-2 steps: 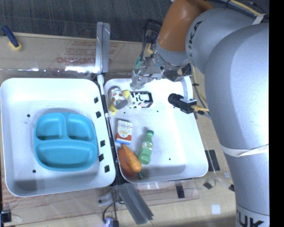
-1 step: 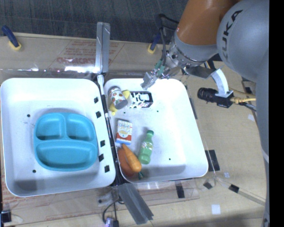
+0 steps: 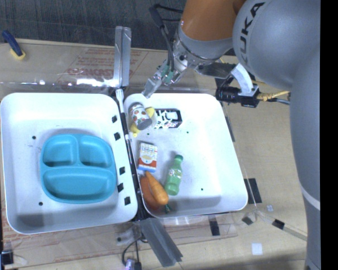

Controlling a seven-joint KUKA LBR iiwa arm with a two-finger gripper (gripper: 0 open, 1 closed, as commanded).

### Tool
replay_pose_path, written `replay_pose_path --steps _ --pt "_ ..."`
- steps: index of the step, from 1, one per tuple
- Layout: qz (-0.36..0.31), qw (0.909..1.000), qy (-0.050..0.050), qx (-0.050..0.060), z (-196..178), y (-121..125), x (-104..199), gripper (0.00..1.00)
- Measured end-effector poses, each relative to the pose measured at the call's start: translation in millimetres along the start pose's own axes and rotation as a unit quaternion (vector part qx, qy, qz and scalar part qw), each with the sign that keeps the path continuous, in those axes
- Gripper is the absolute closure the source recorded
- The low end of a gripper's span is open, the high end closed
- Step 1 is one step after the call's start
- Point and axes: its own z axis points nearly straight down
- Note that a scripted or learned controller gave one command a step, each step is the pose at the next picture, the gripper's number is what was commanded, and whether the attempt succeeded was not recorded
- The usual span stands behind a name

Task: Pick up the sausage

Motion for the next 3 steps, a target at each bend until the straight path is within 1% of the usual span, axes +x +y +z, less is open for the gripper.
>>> replay_pose_path --steps 1,2,3 --pt "-0.141 0.99 0.002 0.002 50 -37 31 1.0" --pt "-0.025 0.9997 0.0 0.001 -4 -39 39 1.0" --pt "0.134 0.991 0.0 0.001 -35 -23 87 1.0"
